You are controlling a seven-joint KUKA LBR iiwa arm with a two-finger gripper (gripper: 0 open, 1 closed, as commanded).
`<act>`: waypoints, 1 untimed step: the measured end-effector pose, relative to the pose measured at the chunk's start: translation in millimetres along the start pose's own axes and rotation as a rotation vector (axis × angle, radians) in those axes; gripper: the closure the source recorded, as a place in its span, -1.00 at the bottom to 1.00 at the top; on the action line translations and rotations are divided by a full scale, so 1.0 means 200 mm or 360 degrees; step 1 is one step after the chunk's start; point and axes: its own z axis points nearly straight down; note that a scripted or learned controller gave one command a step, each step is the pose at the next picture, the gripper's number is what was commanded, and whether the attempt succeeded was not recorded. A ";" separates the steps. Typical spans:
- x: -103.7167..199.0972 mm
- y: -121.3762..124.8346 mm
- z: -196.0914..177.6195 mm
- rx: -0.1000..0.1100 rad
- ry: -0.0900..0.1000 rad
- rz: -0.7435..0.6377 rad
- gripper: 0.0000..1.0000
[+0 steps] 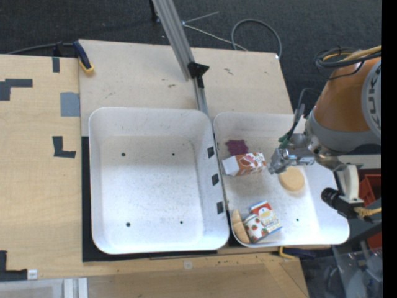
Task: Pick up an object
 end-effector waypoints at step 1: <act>-0.04 0.02 -0.30 0.0000 0.0000 0.0000 1.00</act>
